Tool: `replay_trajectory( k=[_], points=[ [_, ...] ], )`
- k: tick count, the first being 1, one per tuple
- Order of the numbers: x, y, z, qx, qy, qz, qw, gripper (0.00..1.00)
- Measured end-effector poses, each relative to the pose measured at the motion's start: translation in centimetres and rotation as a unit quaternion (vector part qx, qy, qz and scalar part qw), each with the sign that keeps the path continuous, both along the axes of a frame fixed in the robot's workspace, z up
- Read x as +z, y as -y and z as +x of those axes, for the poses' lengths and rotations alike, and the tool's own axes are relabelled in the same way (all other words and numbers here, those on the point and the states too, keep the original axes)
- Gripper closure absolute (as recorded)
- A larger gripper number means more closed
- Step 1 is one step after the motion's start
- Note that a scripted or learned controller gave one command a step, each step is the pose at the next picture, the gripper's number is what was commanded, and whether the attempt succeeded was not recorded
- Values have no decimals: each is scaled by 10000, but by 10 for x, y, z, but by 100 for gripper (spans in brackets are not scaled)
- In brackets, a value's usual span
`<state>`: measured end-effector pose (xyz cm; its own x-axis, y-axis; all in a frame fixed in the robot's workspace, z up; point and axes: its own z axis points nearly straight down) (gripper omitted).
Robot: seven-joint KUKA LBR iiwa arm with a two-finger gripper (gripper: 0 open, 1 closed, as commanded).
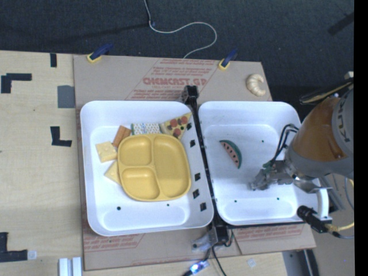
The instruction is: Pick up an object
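Hovering gripper [260, 181] low in right bin [253, 211], beside watermelon slice [232, 153]; finger state unclear.

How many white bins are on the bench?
2. The left bin holds a yellow plate with small pieces partly tucked under it. The right bin holds a watermelon slice, and the pincer is in it.
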<state>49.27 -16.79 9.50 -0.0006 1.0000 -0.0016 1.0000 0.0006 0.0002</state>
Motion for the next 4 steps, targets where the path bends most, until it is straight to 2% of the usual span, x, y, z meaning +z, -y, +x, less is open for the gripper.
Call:
replay_trajectory(
  k=[2, 3, 4],
  points=[
    [97, 4, -14, 2, 2, 7, 10000, 100],
    [131, 4, -14, 5, 3, 7, 10000, 100],
    [120, -48, 5, 28, -13, 15, 10000, 100]
  ],
)
